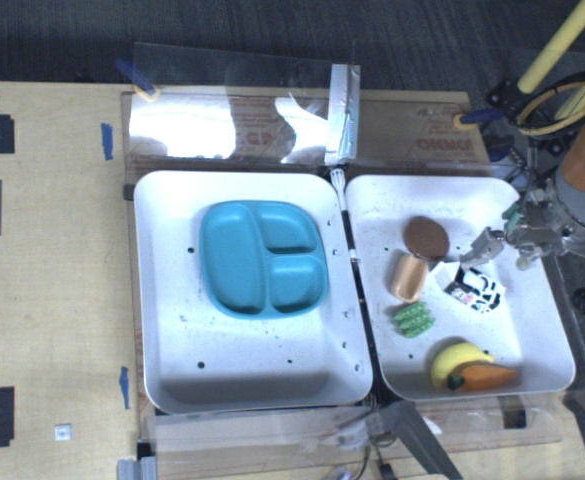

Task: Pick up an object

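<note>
Right bin [542, 363] on desk [42, 268]: brown disc [427, 236], gold cup [408, 275] lying on its side, green sprig [412, 319], black-and-white toy [477, 291], banana [454, 359] touching carrot [484, 375]. Left bin [162, 358]: blue tray [264, 258].

Likely light, stiff and smooth, that cup; apt to roll, so best pinched across its side. Toy probably small and light, nearest the end effector [486, 246].

Arm entering from right, wrist near bin's right rim, end effector low, just above toy. Fingers: spread or closed, cannot tell.
</note>
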Robot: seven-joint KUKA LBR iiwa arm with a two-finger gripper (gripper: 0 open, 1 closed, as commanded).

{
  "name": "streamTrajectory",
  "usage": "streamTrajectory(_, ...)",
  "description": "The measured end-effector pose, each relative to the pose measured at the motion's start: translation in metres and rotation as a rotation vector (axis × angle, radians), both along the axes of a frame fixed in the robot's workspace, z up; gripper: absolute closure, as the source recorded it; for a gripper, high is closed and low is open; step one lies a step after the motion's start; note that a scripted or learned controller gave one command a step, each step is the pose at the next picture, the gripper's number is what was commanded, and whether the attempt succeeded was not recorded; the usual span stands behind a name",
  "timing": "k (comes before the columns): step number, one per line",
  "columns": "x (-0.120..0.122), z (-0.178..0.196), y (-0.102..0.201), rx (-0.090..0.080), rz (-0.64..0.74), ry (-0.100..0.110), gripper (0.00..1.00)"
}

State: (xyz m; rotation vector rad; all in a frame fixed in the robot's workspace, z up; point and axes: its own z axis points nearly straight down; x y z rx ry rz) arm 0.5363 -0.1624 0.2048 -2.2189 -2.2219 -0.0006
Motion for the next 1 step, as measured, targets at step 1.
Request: streamTrajectory(1, 0.0369, -0.1178, -0.0128, -0.001, -0.186, -0.007, 0.0)
